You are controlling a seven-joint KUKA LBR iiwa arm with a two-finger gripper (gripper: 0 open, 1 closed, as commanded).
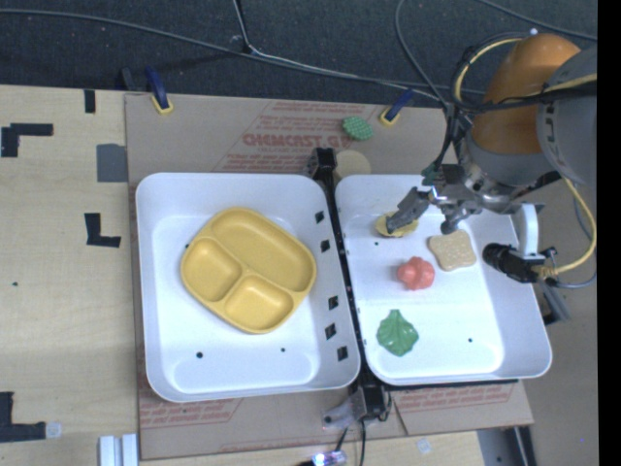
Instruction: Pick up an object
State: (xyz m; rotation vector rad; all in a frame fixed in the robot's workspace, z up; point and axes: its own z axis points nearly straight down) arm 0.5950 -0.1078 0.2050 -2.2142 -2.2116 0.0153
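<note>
My gripper (431,214) hangs over the back of the right bin (485,357), open, with bare bin floor showing between its fingers. Its left finger (408,209) sits right over a small yellow piece (393,226) near the bin's back left. Just below the right finger lies a tan toast-like slice (452,251). In front of that rests a red strawberry-like piece (416,273), and closer to the bin's front a green leafy piece (397,332). None of these is between the fingers.
A yellow divided plate (248,268) lies in the left bin (160,357). A black divider (338,260) runs between the bins. A small green object (357,127) sits on the cardboard behind the bins. Cables loop above the arm's orange band (529,76).
</note>
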